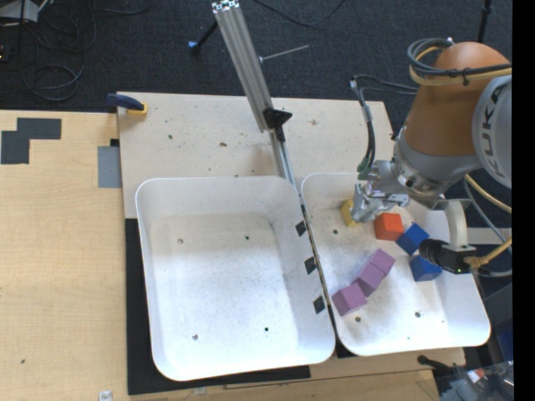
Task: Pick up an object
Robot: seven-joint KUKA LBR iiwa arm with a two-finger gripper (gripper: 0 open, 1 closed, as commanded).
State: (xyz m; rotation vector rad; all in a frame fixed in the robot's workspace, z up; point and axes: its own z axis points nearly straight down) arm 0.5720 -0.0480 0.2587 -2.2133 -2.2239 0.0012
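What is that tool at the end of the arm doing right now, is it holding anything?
Tool: low in the right bin, right beside the yellow block; whether it grips the block cannot be told from this view.

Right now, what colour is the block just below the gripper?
Orange block, seen in the camera view.
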